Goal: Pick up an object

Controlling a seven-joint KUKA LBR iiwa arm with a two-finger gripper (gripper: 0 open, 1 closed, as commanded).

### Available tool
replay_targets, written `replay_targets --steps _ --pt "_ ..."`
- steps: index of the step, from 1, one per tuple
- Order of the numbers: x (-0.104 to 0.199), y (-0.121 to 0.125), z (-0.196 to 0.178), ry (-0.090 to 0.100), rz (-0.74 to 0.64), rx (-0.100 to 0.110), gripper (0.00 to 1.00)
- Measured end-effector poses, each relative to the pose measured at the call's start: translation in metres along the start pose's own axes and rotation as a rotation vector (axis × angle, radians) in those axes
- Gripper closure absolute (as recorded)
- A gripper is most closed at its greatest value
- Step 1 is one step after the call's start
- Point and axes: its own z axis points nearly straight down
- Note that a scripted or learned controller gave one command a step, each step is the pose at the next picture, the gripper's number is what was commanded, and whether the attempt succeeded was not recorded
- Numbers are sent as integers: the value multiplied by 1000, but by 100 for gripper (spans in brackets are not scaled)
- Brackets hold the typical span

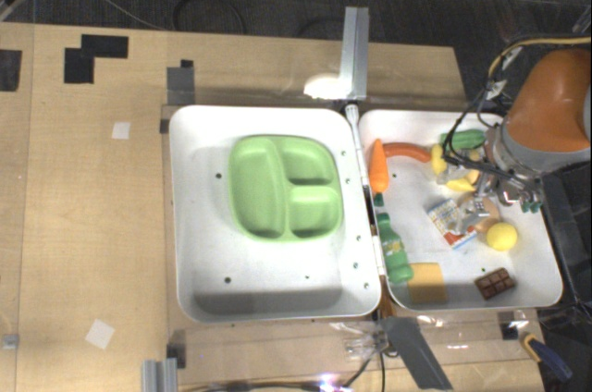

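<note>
the wooden bench (83, 224) takes up most of the camera view, with black patches near its upper left corner. on it sit two shallow white bins side by side. the left bin (199, 279) holds a green divided plate (282, 187), three compartments facing up, lying a little above the bin's middle. the right bin (546, 284) holds the loose objects. the grey arm (550, 108) with its orange band comes in from the right and hangs over the upper right part of that bin, cables looping around the wrist. the gripper (490, 191) points down among the items near the bin's centre right; its tips are lost in the clutter of cables and objects, so i cannot tell how far it is open or whether it has anything. along the bin's left wall lie an orange carrot (377, 166) and, below it, a green bottle (393, 247). an orange curved piece (407, 151) runs from the carrot toward the arm. a tan block (426, 281) sits near the bottom edge just beside the bottle's lower end. a crinkled packet (453, 219) lies just beside the gripper, with a yellow ball (501, 236) to its lower right. a small brown chocolate piece (493, 285) lies near the lower right corner, apart from the rest. a green item (467, 140) and a yellow item (460, 182) show partly under the wrist.
</note>
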Motion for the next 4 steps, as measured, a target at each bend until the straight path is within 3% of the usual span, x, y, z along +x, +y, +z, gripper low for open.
replay_targets --steps 1,2,3,4 --pt "57 43 11 4 49 -3 0" --pt "-76 24 17 41 -39 -12 0" --pt "-10 12 15 11 73 -4 0" --pt "60 2 12 9 140 -3 0"
